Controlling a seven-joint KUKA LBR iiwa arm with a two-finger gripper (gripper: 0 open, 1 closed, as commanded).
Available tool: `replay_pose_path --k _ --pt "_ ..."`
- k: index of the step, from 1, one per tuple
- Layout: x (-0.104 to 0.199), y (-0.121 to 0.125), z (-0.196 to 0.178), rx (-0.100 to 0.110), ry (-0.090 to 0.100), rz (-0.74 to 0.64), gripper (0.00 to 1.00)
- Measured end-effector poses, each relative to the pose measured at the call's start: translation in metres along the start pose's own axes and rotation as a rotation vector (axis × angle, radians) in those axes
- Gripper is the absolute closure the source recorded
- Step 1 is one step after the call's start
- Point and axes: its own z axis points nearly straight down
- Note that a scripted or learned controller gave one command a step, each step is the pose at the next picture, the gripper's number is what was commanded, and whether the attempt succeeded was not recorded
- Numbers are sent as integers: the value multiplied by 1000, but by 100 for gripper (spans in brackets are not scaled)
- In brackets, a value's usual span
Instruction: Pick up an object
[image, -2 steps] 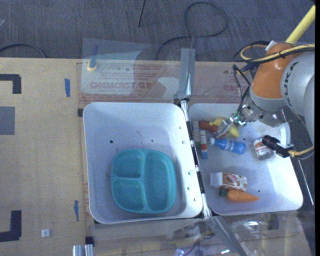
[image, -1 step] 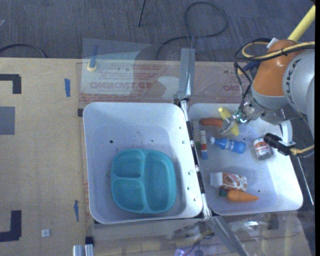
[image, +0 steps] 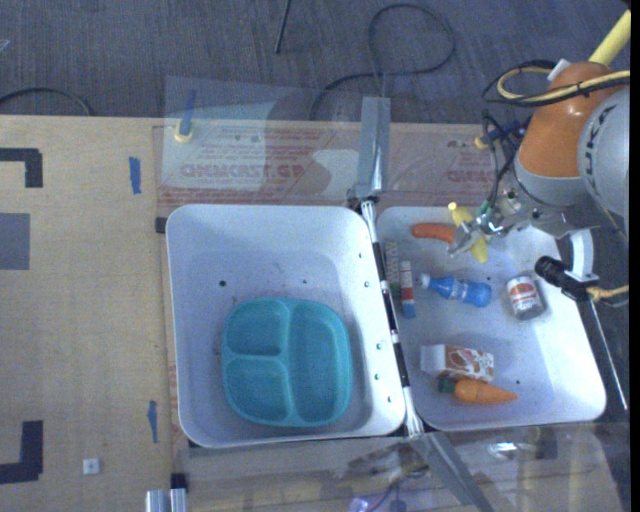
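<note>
My gripper (image: 472, 236) hangs low over the back of the right bin (image: 560, 400), under the orange wrist band. A slim yellow object (image: 481, 249) lies right at the gripper, partly covered by it, and whether it is gripped is unclear. Just left of it lies a small orange-red pepper (image: 431, 232). Further forward are a blue bottle (image: 457, 290) on its side, a small red-and-silver can (image: 522, 297), a white and red carton (image: 459, 360) and an orange carrot (image: 484, 393).
The left bin (image: 200, 250) holds a teal divided plate (image: 288, 360). A thin red-and-white tube (image: 406, 285) lies along the right bin's left wall. Black and yellow cables hang by the arm at the right.
</note>
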Motion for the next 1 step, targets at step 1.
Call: replay_pose_path --k 1 --pt "22 5 -120 0 0 4 100"
